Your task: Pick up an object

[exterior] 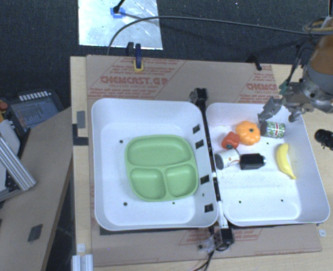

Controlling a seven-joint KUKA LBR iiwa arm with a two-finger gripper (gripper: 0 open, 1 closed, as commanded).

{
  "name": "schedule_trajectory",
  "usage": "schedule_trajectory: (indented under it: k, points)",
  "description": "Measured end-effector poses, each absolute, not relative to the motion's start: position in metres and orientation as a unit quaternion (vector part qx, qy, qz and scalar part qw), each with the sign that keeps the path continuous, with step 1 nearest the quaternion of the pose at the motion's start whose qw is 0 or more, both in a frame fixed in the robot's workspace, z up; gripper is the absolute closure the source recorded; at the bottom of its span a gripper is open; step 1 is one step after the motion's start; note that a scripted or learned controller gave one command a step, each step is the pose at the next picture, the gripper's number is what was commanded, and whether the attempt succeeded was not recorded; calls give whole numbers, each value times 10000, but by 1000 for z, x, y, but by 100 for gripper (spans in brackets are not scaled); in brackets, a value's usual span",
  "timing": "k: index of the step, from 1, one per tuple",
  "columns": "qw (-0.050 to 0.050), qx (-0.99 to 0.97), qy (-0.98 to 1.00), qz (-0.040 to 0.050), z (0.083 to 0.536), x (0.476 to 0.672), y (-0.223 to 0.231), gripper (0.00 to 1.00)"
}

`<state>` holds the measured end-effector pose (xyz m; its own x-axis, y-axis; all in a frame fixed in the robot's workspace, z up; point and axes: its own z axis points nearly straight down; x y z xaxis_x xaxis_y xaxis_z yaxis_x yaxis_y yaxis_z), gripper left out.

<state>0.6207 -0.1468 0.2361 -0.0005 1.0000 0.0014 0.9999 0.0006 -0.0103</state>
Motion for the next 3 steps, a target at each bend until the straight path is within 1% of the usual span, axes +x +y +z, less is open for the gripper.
schedule_trajectory:
  k: [1,2,3]
  points:
    - [-7,-7061,-7081,-3,244,623,-146,0]
    - [-6,-7066,-7076,1,193,632,-152,0]
    - [7,-7068,-7074,7,131,632,-153,0]
